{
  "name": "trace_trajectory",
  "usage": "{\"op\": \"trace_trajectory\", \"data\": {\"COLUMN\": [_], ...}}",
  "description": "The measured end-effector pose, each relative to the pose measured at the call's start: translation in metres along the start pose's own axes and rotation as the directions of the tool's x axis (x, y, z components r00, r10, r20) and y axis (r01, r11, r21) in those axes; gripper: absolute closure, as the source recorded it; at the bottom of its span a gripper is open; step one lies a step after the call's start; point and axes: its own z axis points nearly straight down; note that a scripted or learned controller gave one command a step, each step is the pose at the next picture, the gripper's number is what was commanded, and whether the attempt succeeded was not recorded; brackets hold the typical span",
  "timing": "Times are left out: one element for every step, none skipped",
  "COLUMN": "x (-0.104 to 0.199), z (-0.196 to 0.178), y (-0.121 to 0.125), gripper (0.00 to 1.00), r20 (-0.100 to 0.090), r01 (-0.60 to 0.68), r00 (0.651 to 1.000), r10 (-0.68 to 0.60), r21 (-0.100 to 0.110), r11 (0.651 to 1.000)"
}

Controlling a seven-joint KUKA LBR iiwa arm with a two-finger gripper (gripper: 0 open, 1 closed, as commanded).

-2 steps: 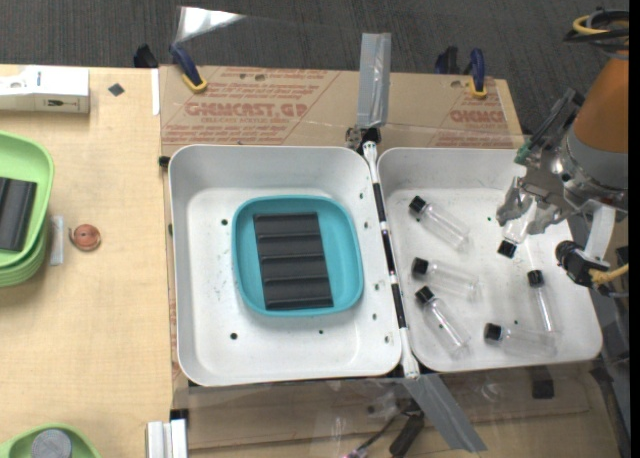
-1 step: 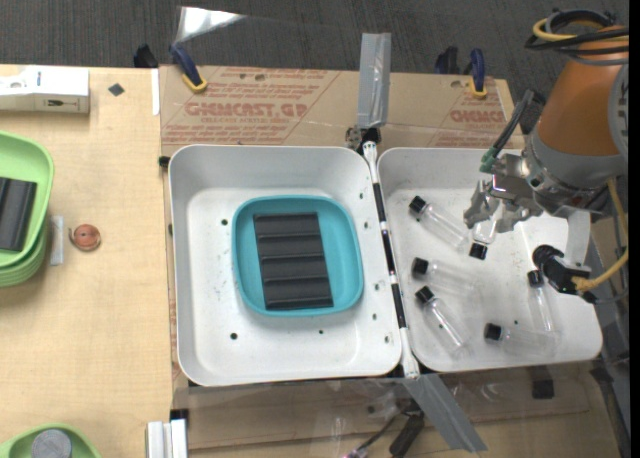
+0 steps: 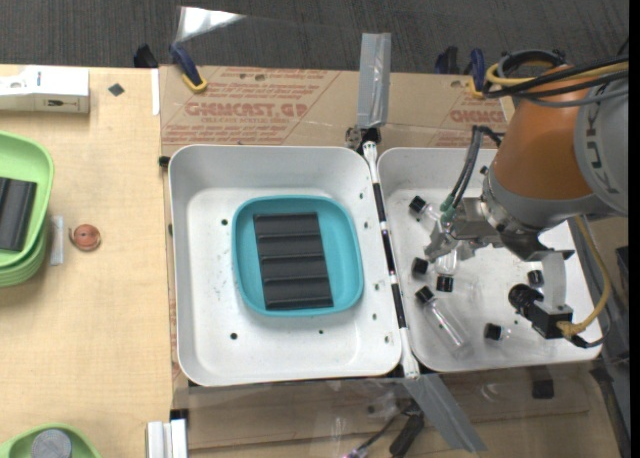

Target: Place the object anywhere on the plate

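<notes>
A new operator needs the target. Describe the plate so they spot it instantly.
Find the two white bins side by side; take the left bin. In its middle sits the teal plate, square with rounded corners, carrying a dark ribbed insert. Nothing else there is teal.

Teal plate with black ribbed insert, white bins.
</notes>
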Motion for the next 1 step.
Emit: {"op": "trace_trajectory", "data": {"x": [0.0655], "z": [-0.0006], "y": [0.0102], "gripper": [1.00], "r20": [0.001], "r01": [0.055], "r00": [0.999], "r10": [-0.055], "r21": [-0.002], "r11": [0.999]}}
